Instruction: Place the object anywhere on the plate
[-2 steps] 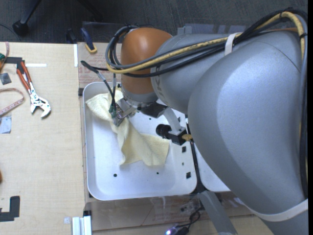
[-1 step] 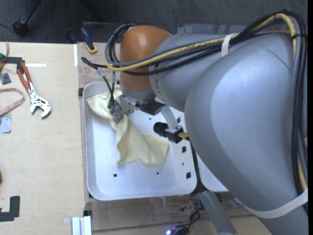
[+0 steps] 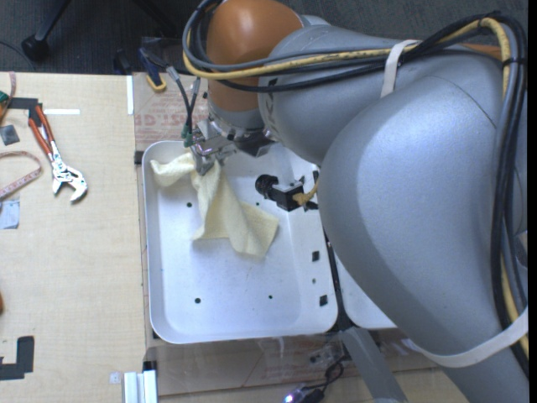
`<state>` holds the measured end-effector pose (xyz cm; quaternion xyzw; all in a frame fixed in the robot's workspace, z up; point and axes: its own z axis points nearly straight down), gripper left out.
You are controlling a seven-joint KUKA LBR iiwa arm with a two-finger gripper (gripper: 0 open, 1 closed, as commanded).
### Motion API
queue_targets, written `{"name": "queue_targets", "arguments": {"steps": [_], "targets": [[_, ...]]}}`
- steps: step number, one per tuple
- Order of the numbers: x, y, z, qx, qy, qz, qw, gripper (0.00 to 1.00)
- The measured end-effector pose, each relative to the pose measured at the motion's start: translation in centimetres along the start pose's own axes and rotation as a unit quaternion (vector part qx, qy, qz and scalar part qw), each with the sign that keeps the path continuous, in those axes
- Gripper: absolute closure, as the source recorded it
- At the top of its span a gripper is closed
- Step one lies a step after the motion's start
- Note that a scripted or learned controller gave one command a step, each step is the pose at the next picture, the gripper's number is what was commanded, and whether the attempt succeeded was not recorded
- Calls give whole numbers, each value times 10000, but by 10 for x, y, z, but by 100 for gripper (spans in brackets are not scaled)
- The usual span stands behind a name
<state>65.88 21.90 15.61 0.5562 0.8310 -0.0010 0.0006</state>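
A pale yellow cloth (image 3: 225,215) lies crumpled in the far half of the left white bin (image 3: 168,300). Its upper part is gathered and drawn up into my gripper (image 3: 204,153). The gripper stands over the bin's far left corner, shut on that bunched fold, and one end of the cloth (image 3: 170,168) trails toward the bin's left wall. The rest spreads down and to the right on the bin floor. The grey arm with its orange band (image 3: 247,36) reaches in from the right and covers the area to the right of this bin.
A wooden benchtop (image 3: 75,292) lies left of the bin, with an orange-handled wrench (image 3: 57,162) near its far side. A sliver of the second white bin (image 3: 369,309) shows under the arm. Cardboard (image 3: 159,107) sits behind the bin.
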Motion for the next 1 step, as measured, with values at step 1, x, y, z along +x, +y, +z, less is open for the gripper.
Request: {"name": "queue_targets", "arguments": {"steps": [1], "targets": [[14, -30, 51, 20, 1, 1040, 9946, 100]]}}
